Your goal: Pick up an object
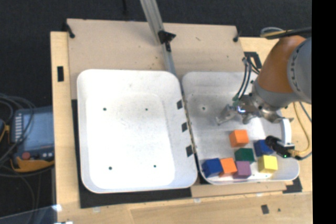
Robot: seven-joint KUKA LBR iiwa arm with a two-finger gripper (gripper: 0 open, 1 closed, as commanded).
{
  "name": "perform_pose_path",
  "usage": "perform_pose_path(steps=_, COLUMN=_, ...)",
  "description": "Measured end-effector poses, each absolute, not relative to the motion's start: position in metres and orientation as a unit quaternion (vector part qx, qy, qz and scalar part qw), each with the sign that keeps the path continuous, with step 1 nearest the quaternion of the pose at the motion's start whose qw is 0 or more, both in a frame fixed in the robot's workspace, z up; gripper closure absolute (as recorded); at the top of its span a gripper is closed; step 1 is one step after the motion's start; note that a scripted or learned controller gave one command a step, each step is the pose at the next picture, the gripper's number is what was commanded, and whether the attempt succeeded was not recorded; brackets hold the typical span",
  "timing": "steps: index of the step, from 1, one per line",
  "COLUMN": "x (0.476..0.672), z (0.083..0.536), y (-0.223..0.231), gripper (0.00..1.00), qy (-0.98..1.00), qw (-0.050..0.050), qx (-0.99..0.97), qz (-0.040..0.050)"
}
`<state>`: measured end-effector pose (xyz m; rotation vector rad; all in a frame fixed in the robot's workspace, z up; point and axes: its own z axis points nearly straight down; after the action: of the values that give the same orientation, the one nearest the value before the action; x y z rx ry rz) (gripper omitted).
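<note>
Blocks [239, 138] cluster along the right bin's [210, 86] near edge for easy reach; whether my jaws are released or clenched, I cannot tell.

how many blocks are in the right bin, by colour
orange blocks: 2
blue blocks: 2
green block: 1
purple block: 1
yellow block: 1
total: 7, all in the right bin, towards its near end
</note>
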<state>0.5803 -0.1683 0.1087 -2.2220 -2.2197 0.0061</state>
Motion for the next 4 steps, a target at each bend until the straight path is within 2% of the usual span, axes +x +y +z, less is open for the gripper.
perform_pose_path(steps=1, x=0.581, z=0.098, y=-0.17, gripper=0.0, qy=-0.706, qw=-0.002, qx=-0.708, qz=0.0006)
perform_pose_path(steps=2, x=0.583, z=0.11, y=-0.17, gripper=1.0, qy=-0.704, qw=-0.003, qx=-0.71, qz=-0.0019)
perform_pose_path(steps=4, x=0.587, z=0.225, y=-0.176, gripper=1.0, qy=-0.708, qw=-0.003, qx=-0.706, qz=-0.0022)
